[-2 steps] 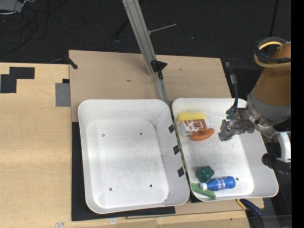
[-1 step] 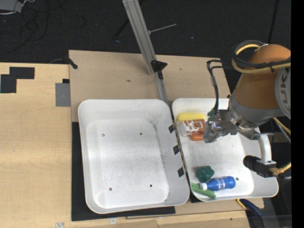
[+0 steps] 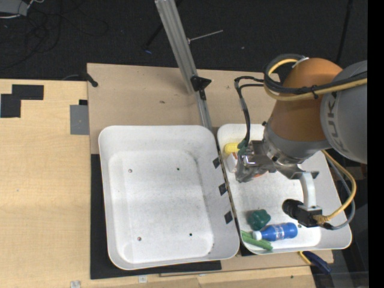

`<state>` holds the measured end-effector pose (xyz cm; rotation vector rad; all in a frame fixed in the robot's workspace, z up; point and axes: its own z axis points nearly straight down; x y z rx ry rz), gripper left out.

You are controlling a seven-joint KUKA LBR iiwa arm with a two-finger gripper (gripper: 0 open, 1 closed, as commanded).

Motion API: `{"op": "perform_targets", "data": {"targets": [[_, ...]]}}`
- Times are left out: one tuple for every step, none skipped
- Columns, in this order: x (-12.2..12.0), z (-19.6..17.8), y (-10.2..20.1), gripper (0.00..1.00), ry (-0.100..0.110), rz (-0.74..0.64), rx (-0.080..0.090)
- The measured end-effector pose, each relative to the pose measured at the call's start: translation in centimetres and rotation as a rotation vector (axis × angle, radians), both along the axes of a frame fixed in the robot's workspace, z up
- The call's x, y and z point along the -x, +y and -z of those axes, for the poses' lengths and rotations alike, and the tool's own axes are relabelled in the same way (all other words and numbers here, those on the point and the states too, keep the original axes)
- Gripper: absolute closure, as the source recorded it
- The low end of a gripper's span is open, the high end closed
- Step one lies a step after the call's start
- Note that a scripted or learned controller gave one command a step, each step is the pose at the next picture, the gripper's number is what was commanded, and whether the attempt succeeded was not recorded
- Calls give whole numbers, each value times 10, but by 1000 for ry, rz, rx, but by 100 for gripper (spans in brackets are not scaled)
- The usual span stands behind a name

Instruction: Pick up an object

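Note:
My gripper (image 3: 245,168) hangs low over the far left part of the right bin (image 3: 336,236), beneath the orange band of the arm. A yellow object (image 3: 230,148) lies just beyond it at the bin's back left corner. A dark green object (image 3: 259,219) sits near the bin's front. Next to it lies a blue bottle with a white cap (image 3: 278,231), and a light green piece (image 3: 257,242) rests along the front rim. Nothing shows between the gripper's fingers, and the arm's body hides much of the bin's middle.
The left bin (image 3: 114,140) stands beside the right one, with black clips along the shared rim. A slanted metal rail (image 3: 180,44) rises behind the bins. Black and yellow cables trail off the arm at the right bin's right side.

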<state>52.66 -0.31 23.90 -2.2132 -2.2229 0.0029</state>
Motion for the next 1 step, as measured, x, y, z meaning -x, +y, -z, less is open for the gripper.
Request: {"op": "perform_targets", "data": {"targets": [[-12, 14, 49, 100, 0, 0, 1]]}}
